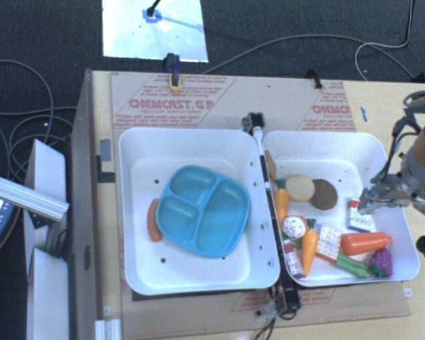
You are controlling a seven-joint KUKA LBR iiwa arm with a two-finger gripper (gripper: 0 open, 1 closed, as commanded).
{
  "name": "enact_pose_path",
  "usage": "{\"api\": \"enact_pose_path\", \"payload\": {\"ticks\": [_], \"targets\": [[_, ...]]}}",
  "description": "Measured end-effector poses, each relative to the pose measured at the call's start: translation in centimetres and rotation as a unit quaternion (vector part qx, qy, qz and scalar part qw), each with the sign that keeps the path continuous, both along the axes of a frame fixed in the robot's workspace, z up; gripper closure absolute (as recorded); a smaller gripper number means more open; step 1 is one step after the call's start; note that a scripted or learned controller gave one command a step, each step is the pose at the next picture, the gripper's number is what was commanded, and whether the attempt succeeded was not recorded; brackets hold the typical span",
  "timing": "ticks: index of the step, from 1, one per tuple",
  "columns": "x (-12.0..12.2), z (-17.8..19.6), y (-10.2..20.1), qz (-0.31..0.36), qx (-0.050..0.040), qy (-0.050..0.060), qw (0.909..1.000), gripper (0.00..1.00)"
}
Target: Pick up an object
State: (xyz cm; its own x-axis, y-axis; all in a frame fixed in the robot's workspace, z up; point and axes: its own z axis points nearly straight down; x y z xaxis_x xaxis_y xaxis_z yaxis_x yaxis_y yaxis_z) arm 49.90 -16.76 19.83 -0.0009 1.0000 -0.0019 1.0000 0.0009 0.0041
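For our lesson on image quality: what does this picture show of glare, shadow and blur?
Camera view: glare washes out the shiny sheet on the floor above the bench; light over the white bins is even, with soft shadows under the blue plate; the gripper at the right looks smeared and indistinct.

Yellow clamp point(173, 72) on bench point(219, 98)

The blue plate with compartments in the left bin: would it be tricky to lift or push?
Probably. The blue plate looks rigid, like moulded plastic, so it shouldn't flop. It lies flat and wide, likely hard to pinch except at its rim. Pushed, it would likely slide across the left bin.
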Motion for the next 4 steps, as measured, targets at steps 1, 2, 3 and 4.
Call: {"api": "enact_pose_path", "payload": {"ticks": [1, 2, 3, 4], "targets": [[-0.6, -9.1, 3.4, 0.001, 0.0011, 0.002, 1.0000, 1.00], [-0.5, -8.1, 3.3, 0.001, 0.0006, 0.001, 1.0000, 1.00], [-0.8, -3.9, -1.1, 0.000, 0.0000, 0.001, 1.0000, 1.00], [-0.9, -4.0, -1.0, 0.000, 0.0006, 0.001, 1.0000, 0.00]]}}
